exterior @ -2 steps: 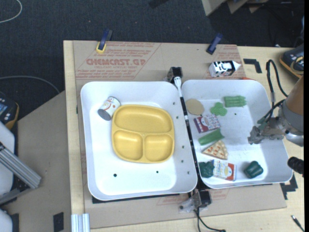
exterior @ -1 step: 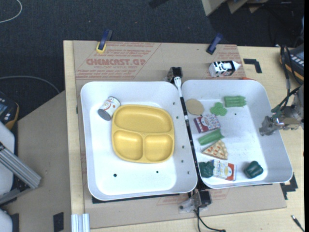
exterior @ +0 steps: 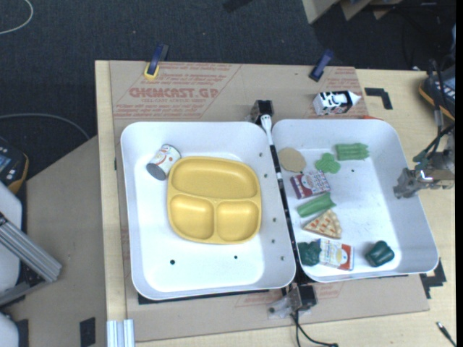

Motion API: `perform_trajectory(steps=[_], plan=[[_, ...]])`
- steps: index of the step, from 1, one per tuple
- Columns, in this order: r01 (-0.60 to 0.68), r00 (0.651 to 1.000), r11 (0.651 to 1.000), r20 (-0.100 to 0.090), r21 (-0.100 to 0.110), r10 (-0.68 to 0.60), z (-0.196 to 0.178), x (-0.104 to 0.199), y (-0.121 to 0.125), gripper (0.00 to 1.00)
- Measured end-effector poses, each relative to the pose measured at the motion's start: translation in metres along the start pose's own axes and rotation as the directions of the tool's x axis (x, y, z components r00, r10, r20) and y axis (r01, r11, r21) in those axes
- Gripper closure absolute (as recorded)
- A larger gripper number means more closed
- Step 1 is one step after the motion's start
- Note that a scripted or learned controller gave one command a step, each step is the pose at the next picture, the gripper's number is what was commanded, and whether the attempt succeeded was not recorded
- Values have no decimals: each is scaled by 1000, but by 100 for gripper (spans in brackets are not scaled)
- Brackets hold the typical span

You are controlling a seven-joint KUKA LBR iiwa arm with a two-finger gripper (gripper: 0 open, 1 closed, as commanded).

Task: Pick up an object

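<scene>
Gripper [exterior: 411, 183]: hung at right bin's [exterior: 405, 248] right rim, over no item; jaws too small and blurred to tell.
Pizza slice [exterior: 323, 224]: lay mid-bin, just below green pod [exterior: 315, 205].
Green pepper [exterior: 379, 253]: sat near bin's lower right corner.
Yellow tray [exterior: 214, 199]: filled left bin [exterior: 210, 273], left of right bin.

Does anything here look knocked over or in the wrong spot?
Two things. A small cup lies tipped on its side in the left bin, beside the yellow divided tray. And a black-and-white carton sits outside both bins, on the board behind the right bin.
</scene>
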State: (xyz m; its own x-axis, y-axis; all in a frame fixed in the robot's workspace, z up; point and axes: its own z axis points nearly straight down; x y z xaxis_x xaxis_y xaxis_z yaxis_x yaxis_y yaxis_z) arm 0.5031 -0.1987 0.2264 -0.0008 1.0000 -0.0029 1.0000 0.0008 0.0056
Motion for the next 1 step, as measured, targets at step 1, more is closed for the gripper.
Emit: perform_trajectory(steps=[1], plan=[[7, 1000, 1000, -4, 1, -7, -6, 55, 29, 100]])
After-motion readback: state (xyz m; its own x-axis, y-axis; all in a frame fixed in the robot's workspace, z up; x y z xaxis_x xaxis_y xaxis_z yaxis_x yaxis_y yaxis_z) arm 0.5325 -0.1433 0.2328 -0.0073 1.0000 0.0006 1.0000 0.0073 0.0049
